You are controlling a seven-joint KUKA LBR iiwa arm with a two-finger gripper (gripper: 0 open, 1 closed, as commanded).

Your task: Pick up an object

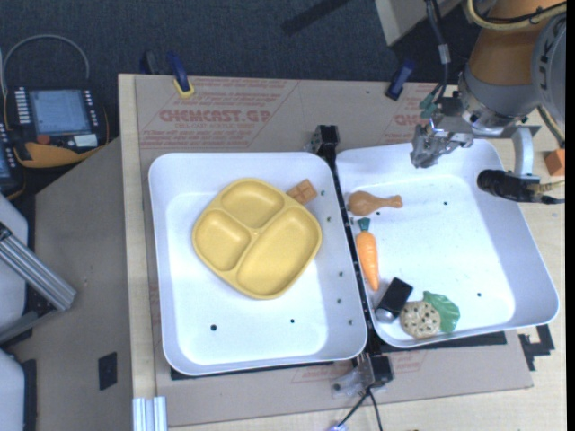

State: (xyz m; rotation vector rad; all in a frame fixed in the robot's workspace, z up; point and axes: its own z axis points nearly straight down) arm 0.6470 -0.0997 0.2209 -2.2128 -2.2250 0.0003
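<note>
Camera view: two bins (pixel 180 330), one yellow plate (pixel 257 237), one carrot (pixel 367 257), one drumstick (pixel 370 203).

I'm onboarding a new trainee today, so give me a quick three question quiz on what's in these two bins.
1. True or false: the yellow divided plate lies in the right bin.
2. Which item lies nearest the carrot? A) cookie B) chicken drumstick C) the plate
3. Fill in: the gripper hovers over the right bin's ____ edge.

Key: 1 false, it lies in the left bin. 2 B. 3 far.
</note>
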